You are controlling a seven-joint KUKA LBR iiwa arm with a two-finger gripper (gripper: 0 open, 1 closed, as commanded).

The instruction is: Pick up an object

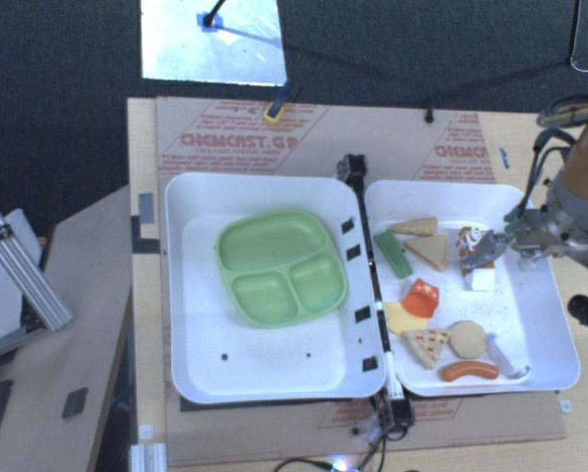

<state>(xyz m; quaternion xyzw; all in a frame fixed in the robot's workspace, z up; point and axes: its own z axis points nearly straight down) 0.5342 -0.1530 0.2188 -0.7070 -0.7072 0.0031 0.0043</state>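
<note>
Nearest the camera in the right white bin, a toy sausage lies beside a round bun and a waffle wedge. Behind them sit a yellow cheese slice, a red pepper piece, a green bean pod and two bread wedges. The gripper hangs low by a white cube; whether its jaws are released or clenched cannot be told. The left bin holds a green divided plate.

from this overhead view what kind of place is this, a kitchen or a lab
Probably a robot test bench, not a kitchen: two shallow white bins on a board, small toy food pieces, and a grey arm's gripper reaching in.
</note>
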